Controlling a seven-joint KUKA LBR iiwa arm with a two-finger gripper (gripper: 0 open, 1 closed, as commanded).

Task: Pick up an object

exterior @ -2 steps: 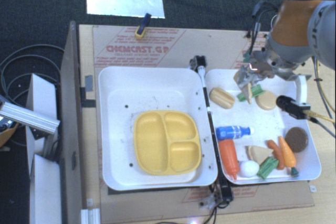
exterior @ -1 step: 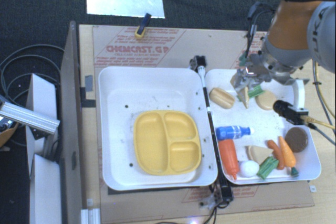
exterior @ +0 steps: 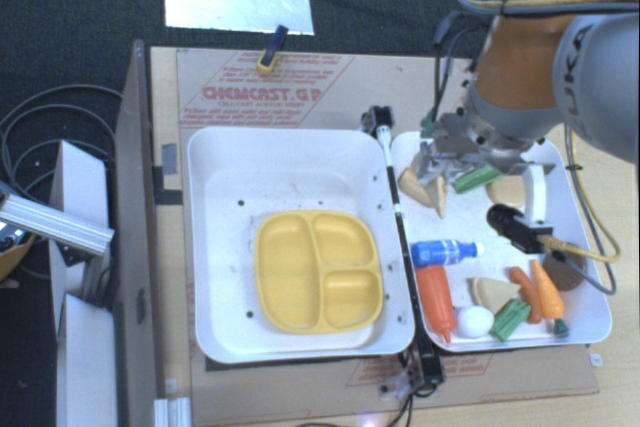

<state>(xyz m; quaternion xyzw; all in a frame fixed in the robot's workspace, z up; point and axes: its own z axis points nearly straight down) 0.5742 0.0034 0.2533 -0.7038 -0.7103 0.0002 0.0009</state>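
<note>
A brown bench [exterior: 300, 80] on dark carpet [exterior: 70, 5] bears two white bins. Over the right bin [exterior: 592, 313], at its far left corner, hangs the gripper [exterior: 437, 175]. A tan toy piece [exterior: 413, 185] lies just beside it. Whether the gripper is released or clenched, I cannot tell.

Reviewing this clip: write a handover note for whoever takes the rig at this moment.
Gripper: low over the right bin, at its upper-left part in the view, close to a tan piece and a green piece. Whether it holds anything cannot be seen.
Right bin also has a blue bottle, an orange cylinder, an egg and carrots.
Left bin: a yellow tray.
Done: nothing visibly lifted.
Left: grasp one object and lift it.
</note>
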